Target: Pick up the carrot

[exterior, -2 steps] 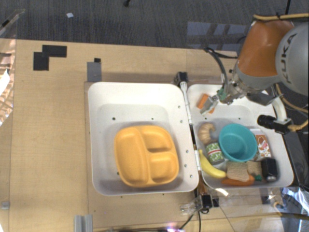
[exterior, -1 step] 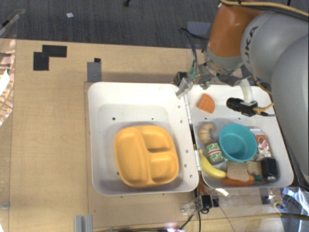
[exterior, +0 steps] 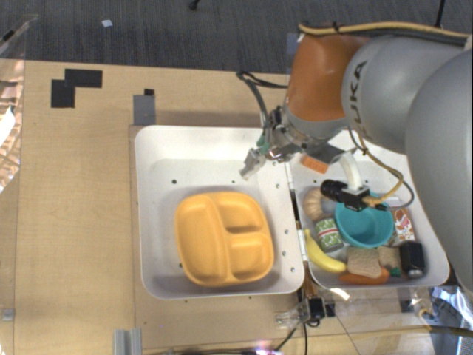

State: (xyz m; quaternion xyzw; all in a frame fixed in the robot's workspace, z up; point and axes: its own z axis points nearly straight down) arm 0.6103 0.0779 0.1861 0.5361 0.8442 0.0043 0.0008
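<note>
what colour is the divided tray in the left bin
Yellow-orange; the divided tray shows plainly in the camera view, lying in the left bin.

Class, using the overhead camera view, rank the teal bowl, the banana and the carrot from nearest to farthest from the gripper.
1. Teal bowl, middle of the right bin.
2. Banana, by the right bin's left wall.
3. Carrot, along that bin's front edge, farthest from the gripper.

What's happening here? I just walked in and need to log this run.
A KUKA arm reaches in from the right to pick up the carrot, which lies at the near edge of the crowded right bin. Its gripper hangs over the seam between the bins, well away from the carrot. The left bin holds a yellow divided tray.
</note>
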